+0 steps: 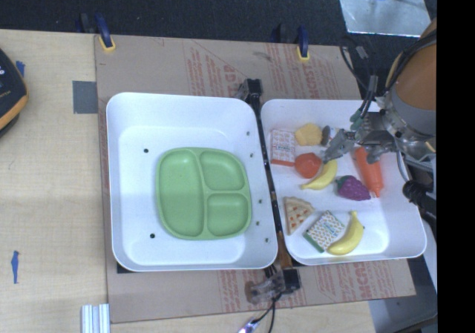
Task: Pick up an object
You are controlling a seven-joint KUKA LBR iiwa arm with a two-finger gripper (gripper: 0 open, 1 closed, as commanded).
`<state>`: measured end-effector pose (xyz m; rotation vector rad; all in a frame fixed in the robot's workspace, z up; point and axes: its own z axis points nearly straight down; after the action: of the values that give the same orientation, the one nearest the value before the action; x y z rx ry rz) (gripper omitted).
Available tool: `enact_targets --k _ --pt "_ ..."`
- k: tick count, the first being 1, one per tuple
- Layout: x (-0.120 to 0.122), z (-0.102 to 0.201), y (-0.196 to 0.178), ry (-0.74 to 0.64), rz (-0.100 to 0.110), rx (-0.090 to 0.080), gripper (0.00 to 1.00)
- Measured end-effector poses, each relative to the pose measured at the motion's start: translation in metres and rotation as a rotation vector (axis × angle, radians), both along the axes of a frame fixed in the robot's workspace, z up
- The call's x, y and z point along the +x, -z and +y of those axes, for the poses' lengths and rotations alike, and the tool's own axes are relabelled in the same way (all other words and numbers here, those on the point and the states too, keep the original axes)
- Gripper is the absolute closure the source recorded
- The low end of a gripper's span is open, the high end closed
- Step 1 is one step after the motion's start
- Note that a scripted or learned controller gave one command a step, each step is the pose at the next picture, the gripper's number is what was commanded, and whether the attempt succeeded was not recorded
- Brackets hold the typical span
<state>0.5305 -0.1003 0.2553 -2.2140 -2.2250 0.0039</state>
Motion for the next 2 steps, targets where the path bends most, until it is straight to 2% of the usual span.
enact_targets --k 1,2 --pt "0.039 -0.007 0.054 0.000 0.002 -0.001 0.00" --pt "0.049 -0.004 0.125 0.001 0.001 -0.001 0.00"
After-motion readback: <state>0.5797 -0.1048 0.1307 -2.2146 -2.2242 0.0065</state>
